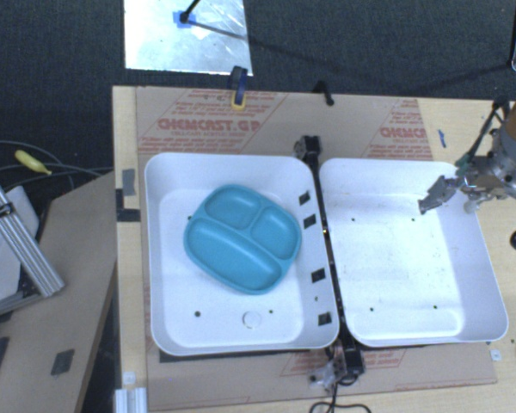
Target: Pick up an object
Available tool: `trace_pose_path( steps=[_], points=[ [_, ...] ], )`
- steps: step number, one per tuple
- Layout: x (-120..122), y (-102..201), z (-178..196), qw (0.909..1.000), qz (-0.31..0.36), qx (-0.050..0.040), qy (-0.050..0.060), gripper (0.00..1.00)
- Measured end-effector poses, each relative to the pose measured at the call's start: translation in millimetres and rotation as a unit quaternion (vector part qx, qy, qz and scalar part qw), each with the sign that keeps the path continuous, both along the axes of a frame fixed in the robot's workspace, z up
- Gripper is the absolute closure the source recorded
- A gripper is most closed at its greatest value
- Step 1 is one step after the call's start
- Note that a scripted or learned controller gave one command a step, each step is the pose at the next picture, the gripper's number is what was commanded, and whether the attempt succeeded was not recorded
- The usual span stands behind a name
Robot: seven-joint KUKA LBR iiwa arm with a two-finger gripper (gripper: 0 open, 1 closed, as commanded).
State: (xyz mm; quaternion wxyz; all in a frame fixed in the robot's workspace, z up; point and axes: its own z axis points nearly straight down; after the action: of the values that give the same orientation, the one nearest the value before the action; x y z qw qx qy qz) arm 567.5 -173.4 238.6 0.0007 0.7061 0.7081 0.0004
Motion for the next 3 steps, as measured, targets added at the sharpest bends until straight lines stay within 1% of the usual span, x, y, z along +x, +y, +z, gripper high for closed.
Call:
trace_pose_path(
  steps=[1,2,3],
  points=[
    [-42,-27,-160,1.0000,-0.003,-0.0004,0.001,0.00],
    [6,45,-154,1.0000,0.005,0.0013,-0.002,0.00],
    [-28,173,-48,1.0000,0.007,0.0037,-0.004,0.00]
  ],
)
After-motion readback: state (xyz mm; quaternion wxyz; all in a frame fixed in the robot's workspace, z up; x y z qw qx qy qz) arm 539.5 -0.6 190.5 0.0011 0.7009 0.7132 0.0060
